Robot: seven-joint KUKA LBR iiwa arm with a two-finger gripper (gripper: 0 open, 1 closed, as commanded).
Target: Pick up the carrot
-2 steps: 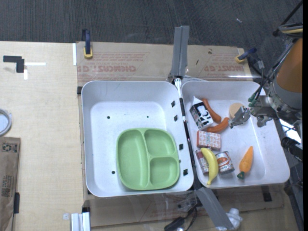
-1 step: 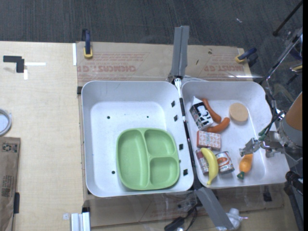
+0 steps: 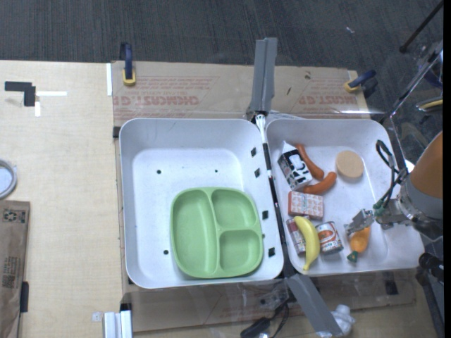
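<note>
The carrot (image 3: 359, 242) is small and orange with a green tip. It lies near the front right corner of the right bin (image 3: 394, 259). My gripper (image 3: 361, 222) reaches in from the right and hangs just behind and above the carrot's orange end, very close to it. Whether it touches the carrot is unclear from this angle.
Left of the carrot lie a small can (image 3: 329, 236), a banana (image 3: 305, 239) and a red patterned box (image 3: 306, 205). Further back are a black-and-white carton (image 3: 294, 168), two sausages (image 3: 321, 184) and a tan disc (image 3: 349, 165). The left bin (image 3: 141, 189) holds a green divided plate (image 3: 216, 231).
</note>
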